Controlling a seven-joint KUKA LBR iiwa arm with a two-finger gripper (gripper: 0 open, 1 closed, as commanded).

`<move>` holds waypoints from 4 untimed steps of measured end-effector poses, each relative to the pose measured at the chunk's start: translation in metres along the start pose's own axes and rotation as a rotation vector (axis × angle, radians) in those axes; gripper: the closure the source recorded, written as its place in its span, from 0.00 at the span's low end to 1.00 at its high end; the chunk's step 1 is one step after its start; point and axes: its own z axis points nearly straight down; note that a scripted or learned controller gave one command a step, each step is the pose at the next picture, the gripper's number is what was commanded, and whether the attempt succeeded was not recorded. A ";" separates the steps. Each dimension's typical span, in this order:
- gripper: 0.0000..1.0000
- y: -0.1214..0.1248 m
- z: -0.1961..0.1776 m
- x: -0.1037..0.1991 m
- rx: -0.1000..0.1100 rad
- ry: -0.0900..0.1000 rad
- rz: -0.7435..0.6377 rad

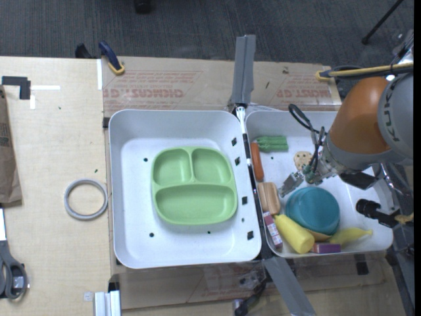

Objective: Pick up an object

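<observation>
Arm over right bin; green tray in left bin.

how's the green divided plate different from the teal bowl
The green divided plate is pale green; the teal bowl is blue-green. The plate is flat, a rounded square split into three compartments; the bowl is round and undivided. The plate lies alone in the left bin; the bowl is crowded among other items in the right bin, just below the gripper. Both look like smooth plastic tableware.

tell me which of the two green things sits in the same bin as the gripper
The small green rectangular block, at the far side of the right bin, shares it with the gripper. The green divided plate lies in the left bin.
</observation>
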 end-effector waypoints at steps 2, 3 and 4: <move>0.00 -0.049 0.005 0.012 -0.018 -0.011 0.092; 0.00 0.086 0.012 -0.086 0.003 0.004 -0.148; 1.00 0.088 -0.001 -0.087 -0.003 -0.004 -0.151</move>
